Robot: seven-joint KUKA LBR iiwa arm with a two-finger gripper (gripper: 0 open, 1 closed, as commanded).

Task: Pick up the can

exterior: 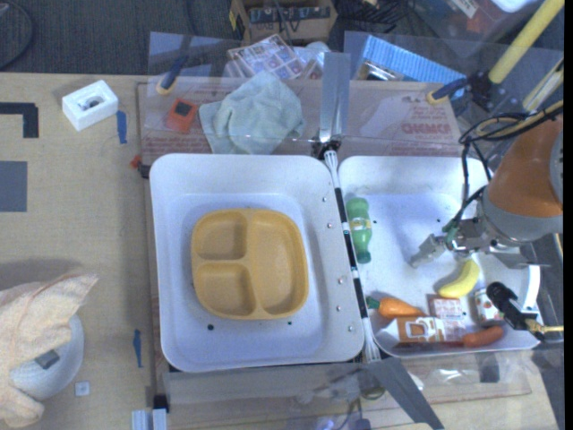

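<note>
- Can [421,331], with an orange and white label, lies on its side at the front edge of the right bin [403,195], just right of the carrot [395,307].
- A red sausage-like thing [484,337] lies beside the can, to its right.
- The gripper [452,238] is over the middle of the right bin, near the banana [458,280] and apart from the can.
- I cannot tell from this view if the gripper is open or closed; nothing is seen held in it.
- A green bottle [358,227] lies along the bin's left wall.
- The left bin [170,240] holds a yellow tray [249,262].
</note>
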